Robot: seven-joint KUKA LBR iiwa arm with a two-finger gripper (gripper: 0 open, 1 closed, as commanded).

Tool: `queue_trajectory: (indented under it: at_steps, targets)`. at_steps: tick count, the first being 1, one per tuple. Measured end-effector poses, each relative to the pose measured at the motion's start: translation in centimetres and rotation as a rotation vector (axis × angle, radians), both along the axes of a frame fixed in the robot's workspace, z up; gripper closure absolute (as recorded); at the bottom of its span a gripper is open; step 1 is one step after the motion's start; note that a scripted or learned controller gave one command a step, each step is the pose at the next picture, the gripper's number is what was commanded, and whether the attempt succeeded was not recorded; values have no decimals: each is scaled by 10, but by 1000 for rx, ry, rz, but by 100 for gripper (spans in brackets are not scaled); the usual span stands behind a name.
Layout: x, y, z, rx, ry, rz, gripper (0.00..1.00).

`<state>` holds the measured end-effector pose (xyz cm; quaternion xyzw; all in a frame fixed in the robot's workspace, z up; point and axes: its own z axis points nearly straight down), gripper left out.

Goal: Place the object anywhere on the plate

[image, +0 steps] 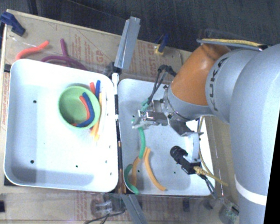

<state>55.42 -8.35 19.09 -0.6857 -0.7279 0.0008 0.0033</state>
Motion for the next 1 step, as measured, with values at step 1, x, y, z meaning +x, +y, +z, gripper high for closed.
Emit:
queue_trajectory:
  at_steps: [1]
  targets:
    - [0, 0, 0, 0, 0, 0, 0]
